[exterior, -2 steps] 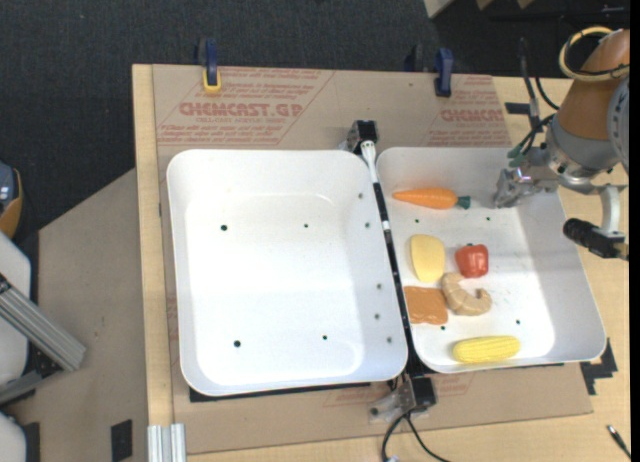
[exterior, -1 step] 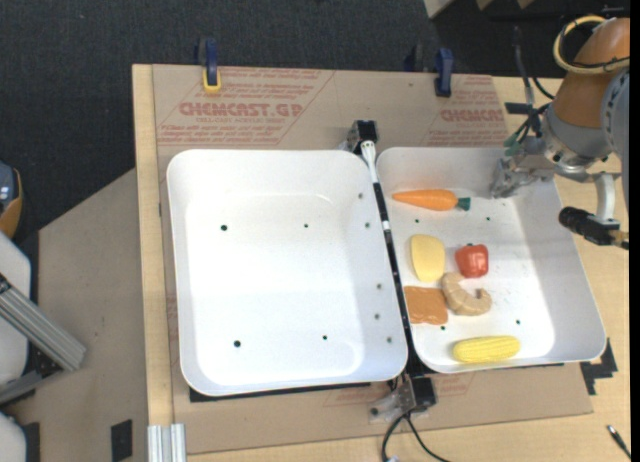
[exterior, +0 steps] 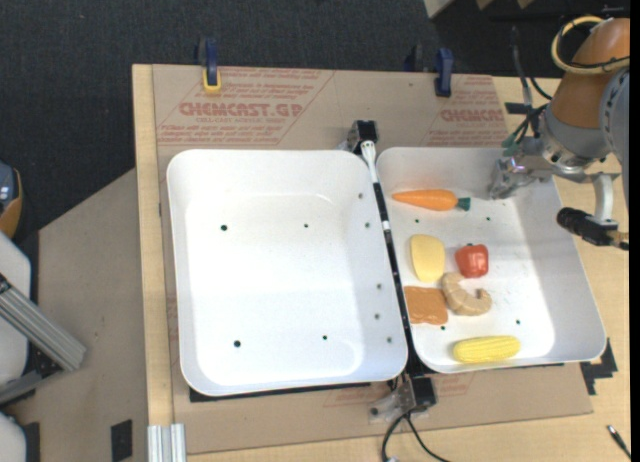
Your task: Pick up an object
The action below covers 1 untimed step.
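The right bin [exterior: 560, 300] holds an orange carrot [exterior: 427, 200] near its far wall, a pale yellow piece [exterior: 427, 257], a red pepper [exterior: 473, 261], a tan mushroom-like piece [exterior: 465, 297], an orange-brown slice [exterior: 426, 306] and a yellow corn cob [exterior: 486, 350] near the front. My gripper [exterior: 508, 178] hangs over the bin's far right corner, to the right of the carrot's green end. Nothing shows between its fingers.
The left bin [exterior: 200, 280] lies beside the right one, with a black clamp [exterior: 363, 136] at their far junction. Two blue clamps [exterior: 209, 54] hold the cardboard sheet at the back. The arm's grey body [exterior: 585, 120] stands over the bench's right edge.
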Each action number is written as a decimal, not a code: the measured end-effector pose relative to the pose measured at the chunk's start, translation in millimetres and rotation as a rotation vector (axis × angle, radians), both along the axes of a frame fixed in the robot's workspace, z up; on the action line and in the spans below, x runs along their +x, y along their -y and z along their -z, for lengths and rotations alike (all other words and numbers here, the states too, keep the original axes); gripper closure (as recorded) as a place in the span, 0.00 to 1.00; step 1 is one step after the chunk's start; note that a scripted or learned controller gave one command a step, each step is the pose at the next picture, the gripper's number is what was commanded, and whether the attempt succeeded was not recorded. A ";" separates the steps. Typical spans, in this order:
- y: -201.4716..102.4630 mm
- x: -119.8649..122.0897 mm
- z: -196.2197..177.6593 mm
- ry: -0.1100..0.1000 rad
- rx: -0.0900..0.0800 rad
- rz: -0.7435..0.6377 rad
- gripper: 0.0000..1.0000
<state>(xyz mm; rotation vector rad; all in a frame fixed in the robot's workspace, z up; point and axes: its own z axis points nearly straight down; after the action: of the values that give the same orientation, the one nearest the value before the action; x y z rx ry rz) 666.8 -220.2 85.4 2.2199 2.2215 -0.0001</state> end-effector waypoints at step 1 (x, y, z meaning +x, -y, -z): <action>3.4 0.1 0.1 0.001 -0.001 0.000 1.00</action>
<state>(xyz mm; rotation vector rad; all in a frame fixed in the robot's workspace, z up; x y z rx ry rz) 666.9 -223.7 85.4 2.2185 2.2202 -0.0001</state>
